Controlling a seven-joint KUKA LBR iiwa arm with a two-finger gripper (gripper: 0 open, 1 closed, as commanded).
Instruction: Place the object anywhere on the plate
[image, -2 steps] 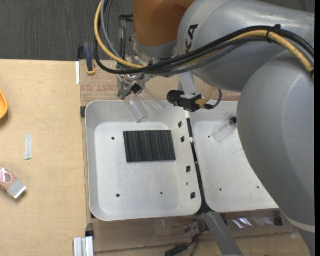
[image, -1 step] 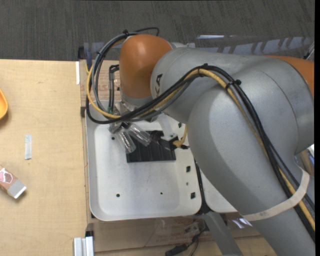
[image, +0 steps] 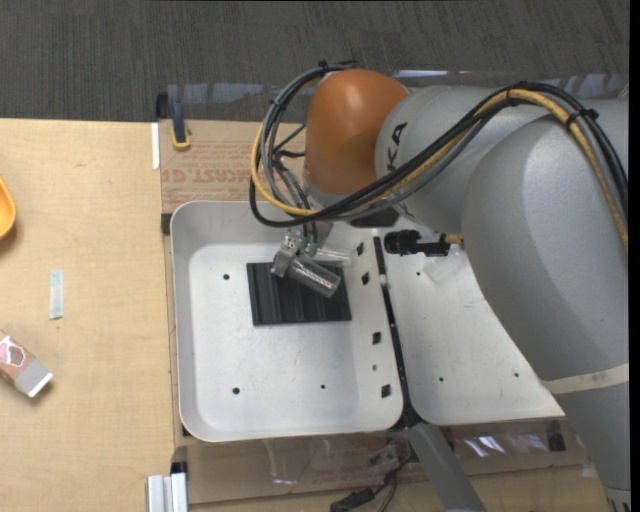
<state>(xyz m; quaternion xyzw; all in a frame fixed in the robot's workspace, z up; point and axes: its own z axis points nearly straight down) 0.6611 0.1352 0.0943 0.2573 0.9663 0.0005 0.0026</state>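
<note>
The camera view is showing, nearest, the lower rim of the left bin (image: 290, 428), with the right bin (image: 470, 350) lying just beside it and partly covered by the grey arm (image: 540, 200). Farther up, a black ridged plate (image: 295, 300) is lying flat on the left bin's floor. A silvery metal object (image: 312, 274) is resting tilted across the plate's upper edge, touching it. The gripper (image: 300, 245) is hanging right above that object, under the orange band (image: 345, 120); whether its fingers are apart, together or clamped on the object, I cannot tell.
</note>
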